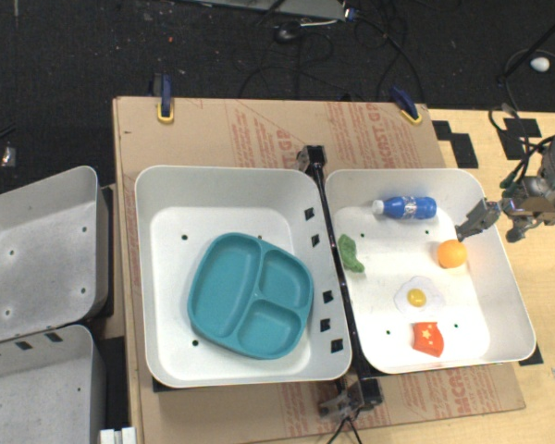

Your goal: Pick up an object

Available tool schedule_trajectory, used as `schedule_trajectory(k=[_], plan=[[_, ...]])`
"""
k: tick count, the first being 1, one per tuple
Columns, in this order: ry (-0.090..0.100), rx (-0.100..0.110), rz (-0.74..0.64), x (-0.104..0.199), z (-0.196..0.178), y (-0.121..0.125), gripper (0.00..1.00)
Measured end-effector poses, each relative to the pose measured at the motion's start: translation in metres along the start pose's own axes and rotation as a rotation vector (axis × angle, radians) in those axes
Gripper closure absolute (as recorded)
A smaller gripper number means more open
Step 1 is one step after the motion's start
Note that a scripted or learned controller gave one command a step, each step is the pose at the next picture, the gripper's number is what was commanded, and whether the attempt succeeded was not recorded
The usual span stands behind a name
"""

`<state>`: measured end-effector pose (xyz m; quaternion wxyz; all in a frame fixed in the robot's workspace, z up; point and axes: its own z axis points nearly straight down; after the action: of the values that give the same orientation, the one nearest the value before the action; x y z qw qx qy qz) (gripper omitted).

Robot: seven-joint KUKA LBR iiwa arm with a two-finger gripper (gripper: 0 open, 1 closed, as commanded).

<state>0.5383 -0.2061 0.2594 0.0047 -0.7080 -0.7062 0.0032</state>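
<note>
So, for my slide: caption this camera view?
Gripper at right bin's edge near orange ball; teal tray in left bin.

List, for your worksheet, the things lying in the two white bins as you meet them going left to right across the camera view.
Teal divided plate → green piece → blue bottle → fried egg → red piece → orange ball.

Pretty evenly lit from above, bright enough. The white bins (231, 192) come close to blowing out, with only soft shadows along their walls. The dark floor (65, 35) swallows detail. Slightly soft and grainy overall, no motion blur.
</note>
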Motion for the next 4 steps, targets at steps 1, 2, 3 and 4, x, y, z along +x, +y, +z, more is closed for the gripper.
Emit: schedule_trajectory(k=[1,2,3,4], plan=[[-0.003,-0.011,-0.003,0.001,-0.006,0.002,0.00],[-0.001,-0.006,-0.003,0.011,0.051,0.002,0.00],[-0.001,-0.007,-0.005,0.020,0.103,0.007,0.00],[-0.001,-0.006,-0.001,0.015,0.165,0.002,0.00]])
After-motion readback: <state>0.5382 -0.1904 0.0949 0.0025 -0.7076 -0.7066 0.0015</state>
